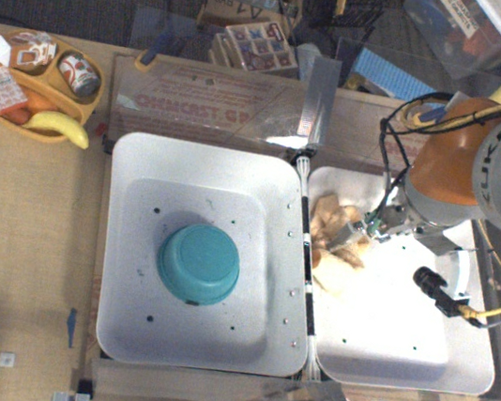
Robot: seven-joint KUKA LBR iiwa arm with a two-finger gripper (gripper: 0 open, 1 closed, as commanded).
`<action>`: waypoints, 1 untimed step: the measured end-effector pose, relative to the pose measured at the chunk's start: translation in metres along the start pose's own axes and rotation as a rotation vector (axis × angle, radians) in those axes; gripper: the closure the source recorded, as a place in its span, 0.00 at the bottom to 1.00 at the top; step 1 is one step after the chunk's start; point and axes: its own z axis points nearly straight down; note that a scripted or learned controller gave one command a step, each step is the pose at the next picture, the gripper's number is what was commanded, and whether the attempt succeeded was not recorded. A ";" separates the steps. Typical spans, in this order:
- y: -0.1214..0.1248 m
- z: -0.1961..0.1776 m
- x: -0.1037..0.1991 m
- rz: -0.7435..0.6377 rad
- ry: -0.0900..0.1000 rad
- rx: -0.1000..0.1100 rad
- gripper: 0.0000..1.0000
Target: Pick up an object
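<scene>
The arm leans in over the right bin [464, 373], wrist dipped so the jaws [366, 231] come down at the bin's upper left corner, where a pale, crumpled tan object [334, 226] lies. The jaws sit right at that object's edge, seemingly touching it, but I cannot tell how far apart they stand or whether anything is caught. Well off to their left, a teal bowl [200, 263] rests upside down in the other bin [117, 315].
</scene>
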 end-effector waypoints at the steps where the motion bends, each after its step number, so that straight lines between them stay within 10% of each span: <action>1: 0.001 -0.011 0.000 0.003 0.001 -0.004 1.00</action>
